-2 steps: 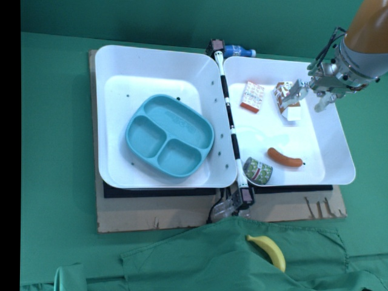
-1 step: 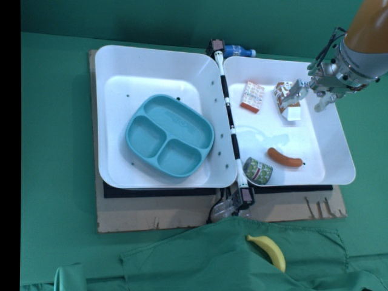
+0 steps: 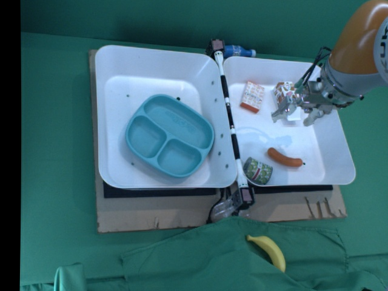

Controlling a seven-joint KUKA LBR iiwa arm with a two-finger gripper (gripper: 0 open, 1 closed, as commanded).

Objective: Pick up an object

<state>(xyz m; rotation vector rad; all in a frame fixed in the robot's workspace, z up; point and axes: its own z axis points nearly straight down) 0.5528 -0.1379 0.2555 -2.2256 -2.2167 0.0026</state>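
The gripper (image 3: 295, 111) hangs over the far part of the right bin (image 3: 339, 162), its fingers spread and holding nothing, just beside a small crinkled packet (image 3: 282, 92) that lies near the bin's far wall. That packet looks light and soft, likely to crumple or slide on the smooth plastic, so a pinch across its narrow middle seems safest. Further choices are the flat orange carton (image 3: 253, 96), stiff and light, the sausage (image 3: 285, 157), rounded and probably slippery, and the green can (image 3: 258, 170) lying on its side, prone to roll.
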